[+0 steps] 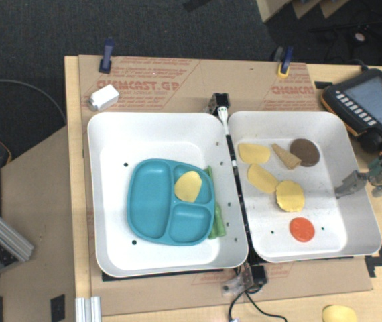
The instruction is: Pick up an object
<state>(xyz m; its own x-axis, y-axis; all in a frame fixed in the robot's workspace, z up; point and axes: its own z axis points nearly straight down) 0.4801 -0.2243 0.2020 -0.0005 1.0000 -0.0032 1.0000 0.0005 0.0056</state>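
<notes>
The right bin (332,129) holds three flat yellow pieces (253,153) (262,178) (289,196), a tan wedge (285,155), a brown disc (305,151) and an orange-red disc (302,229). My gripper (358,182) reaches in low over this bin's right rim, a grey part pointing left toward the yellow pieces, a short gap away from them. It touches none of the objects. In the left bin (110,146) lies a teal divided plate (161,203) with a yellow piece (188,186) on it and a green strip (216,219) along its right side.
A black control pendant (355,106) lies just beyond the right bin's far right corner. A small white block (104,97) and two clamps (106,56) (285,60) sit on the cardboard behind the bins. A yellow object (337,312) rests at the bottom right.
</notes>
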